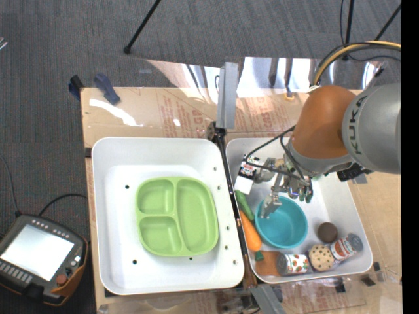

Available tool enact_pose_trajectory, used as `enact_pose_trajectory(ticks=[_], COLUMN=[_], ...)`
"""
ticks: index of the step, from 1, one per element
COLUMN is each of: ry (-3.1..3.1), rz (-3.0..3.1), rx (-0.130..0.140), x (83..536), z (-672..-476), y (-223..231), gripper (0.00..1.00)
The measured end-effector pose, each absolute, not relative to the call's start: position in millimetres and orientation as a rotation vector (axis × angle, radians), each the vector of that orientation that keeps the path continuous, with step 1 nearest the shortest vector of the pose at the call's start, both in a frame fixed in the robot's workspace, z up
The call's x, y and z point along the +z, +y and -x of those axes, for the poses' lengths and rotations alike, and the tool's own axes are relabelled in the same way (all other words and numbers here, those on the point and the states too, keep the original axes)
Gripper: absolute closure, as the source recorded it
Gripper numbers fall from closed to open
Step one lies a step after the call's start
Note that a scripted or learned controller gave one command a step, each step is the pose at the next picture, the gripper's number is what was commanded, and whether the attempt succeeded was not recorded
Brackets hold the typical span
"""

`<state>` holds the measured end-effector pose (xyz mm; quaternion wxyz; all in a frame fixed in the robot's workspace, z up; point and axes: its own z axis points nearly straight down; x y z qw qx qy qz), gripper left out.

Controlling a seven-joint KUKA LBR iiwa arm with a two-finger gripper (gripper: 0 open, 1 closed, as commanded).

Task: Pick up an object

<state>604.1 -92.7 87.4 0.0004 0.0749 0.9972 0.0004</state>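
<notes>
jaws of the gripper (273, 202) stand slightly parted, empty, over the teal bowl (283, 226) rim's near-left edge.

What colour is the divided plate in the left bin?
Light green plate; the camera view shows it best.

I see my gripper (273, 203) poised over the teal bowl's (283, 226) left rim, in the right bin (350, 205).
</notes>
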Motion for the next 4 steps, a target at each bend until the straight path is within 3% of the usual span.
enact_pose_trajectory(ticks=[1,2,3,4], ry=[3.125,3.132,3.104,3.098], rz=[-0.319,-0.194,-0.494,-0.527], rx=[-0.001,0.001,0.003,-0.002], x=[88,89,88,87], z=[-551.1,-632.9,-626.6,-553.5], y=[-152,-174,-91,-153], gripper=[0.00,0.00,0.00,0.00])
